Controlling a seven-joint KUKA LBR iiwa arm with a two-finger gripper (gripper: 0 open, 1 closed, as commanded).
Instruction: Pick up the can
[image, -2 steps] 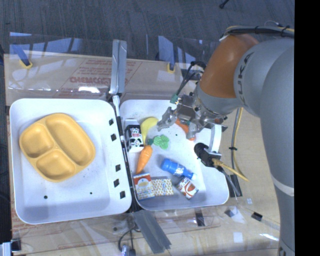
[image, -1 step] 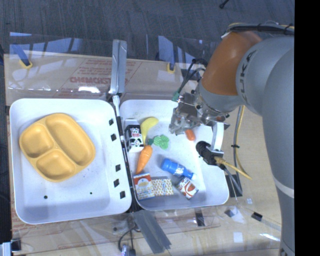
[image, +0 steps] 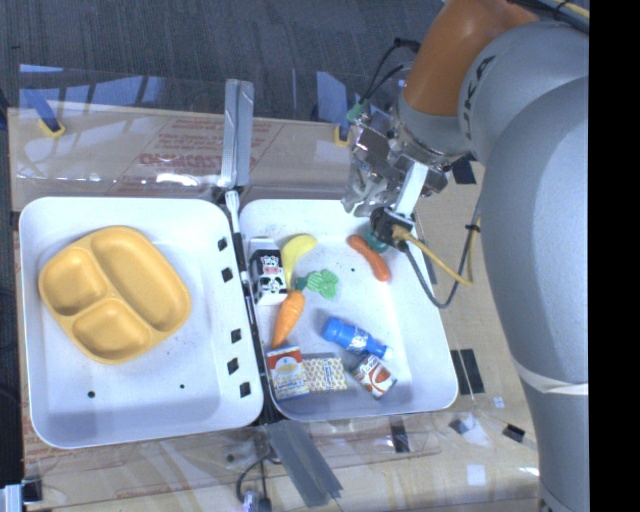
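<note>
Gripper: hangs over the far edge of the right bin, at the end of the grey arm that comes in from the right.
Grip state: cannot tell from this angle whether it is spread or pressed together; nothing is seen held in it.
Orange sausage: the nearest thing to the gripper, lying slantwise on the bin floor just nearer than it.
Yellow fruit: left of the sausage, in the far part of the bin.
Black-and-white carton: against the bin's left wall, just beside the yellow fruit.
Green toy: mid-bin, between the fruit and the carrot.
Carrot: slanted, its tip pointing to the near left.
Blue bottle: on its side, right of the carrot.
Can: red and white, on its side in the near right corner of the right bin, just nearer than the blue bottle and well apart from the gripper.
Cracker box: flat along the near wall, just left of the can.
Left bin: holds a yellow divided plate.
</note>
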